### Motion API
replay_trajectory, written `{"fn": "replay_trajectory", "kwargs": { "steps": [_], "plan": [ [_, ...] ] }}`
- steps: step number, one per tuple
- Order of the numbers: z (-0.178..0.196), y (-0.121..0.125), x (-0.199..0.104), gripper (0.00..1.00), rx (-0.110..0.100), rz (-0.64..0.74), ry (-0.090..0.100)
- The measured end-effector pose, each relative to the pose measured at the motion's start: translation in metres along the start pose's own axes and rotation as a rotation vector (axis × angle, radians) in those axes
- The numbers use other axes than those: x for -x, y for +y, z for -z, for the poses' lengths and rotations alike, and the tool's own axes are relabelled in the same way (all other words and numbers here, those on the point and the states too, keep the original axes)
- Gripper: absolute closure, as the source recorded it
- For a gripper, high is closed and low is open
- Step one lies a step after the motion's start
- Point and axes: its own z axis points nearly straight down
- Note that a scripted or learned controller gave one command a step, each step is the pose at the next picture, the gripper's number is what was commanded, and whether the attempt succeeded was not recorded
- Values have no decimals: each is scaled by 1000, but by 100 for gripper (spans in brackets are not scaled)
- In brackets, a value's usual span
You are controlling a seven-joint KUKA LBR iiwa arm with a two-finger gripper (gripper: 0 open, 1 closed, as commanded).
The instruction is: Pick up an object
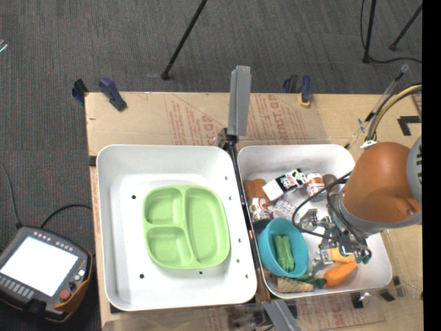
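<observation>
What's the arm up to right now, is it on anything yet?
The arm reaches in from the right and is down in the right bin, its gripper low among the clutter by the carrot and the blue bowl. I can't tell whether it has anything. The green tray sits alone in the left bin.

bins (110, 185): smooth white plastic | divided plate (186, 227): matt green plastic | bowl (265, 243): glossy blue plastic | desk (165, 119): matt brown cardboard | floor (103, 33): rough grey carpet
</observation>
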Motion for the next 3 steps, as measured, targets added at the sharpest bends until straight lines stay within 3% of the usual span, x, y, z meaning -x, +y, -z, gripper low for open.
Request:
{"fn": "replay_trajectory", "kwargs": {
  "steps": [1,2,3],
  "plan": [
    [-1,4,-1,0,-9,-45,7],
    [-9,10,65,0,22,28,25],
    [-14,14,128,0,22,-24,39]
  ]
}}
